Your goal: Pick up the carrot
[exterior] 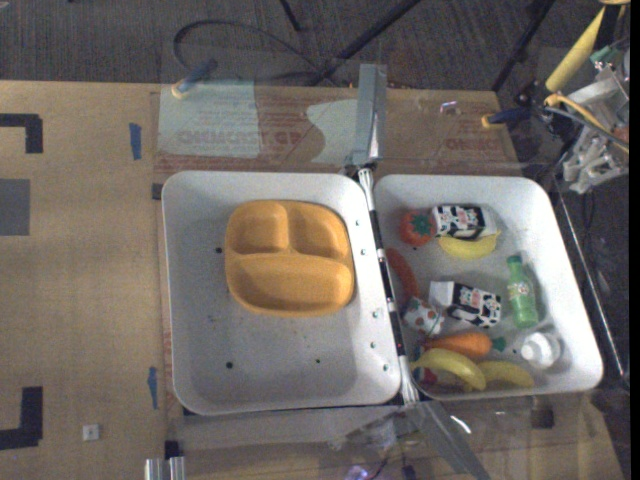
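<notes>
Gripper sits past the right white bin's far corner; you cannot tell whether it is open or closed. Your orange carrot with a green tip lies near that bin's front edge, touching a yellow banana, just below a cow-patterned carton whose print is unreadable.

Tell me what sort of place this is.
Probably a robot test lab: two white bins on a taped wooden bench, toy food such as a carrot, and tripod legs with cables behind.
</notes>
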Motion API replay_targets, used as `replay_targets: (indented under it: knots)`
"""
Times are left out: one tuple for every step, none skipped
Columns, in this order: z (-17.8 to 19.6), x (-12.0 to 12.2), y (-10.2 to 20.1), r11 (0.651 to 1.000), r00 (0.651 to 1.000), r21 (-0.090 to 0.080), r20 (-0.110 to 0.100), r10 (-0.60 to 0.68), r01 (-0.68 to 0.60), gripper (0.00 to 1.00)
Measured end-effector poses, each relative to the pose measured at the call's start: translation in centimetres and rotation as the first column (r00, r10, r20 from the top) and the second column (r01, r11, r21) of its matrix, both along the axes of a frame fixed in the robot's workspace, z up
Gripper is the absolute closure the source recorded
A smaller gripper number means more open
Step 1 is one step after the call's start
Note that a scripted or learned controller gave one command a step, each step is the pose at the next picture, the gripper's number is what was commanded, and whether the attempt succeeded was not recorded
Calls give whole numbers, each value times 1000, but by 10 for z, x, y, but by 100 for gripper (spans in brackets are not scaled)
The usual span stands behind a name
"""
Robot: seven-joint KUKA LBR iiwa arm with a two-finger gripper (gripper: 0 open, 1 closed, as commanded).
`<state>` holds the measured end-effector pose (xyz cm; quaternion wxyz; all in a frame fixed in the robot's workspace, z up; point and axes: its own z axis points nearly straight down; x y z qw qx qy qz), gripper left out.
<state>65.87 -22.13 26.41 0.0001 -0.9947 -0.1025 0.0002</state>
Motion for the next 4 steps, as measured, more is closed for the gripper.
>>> replay_targets:
  knots:
    - [5, -2, 1, 976, 976, 2, -2, 218, -218, 100]
    - [46, -16, 28, 965, 965, -1, 2, 264, -264, 100]
    - [36, -14, -1, 1000, 1000, -1, 2, 13, -13, 100]
    - [-24, -20, -1, 950, 950, 4, -3, 311, -311, 100]
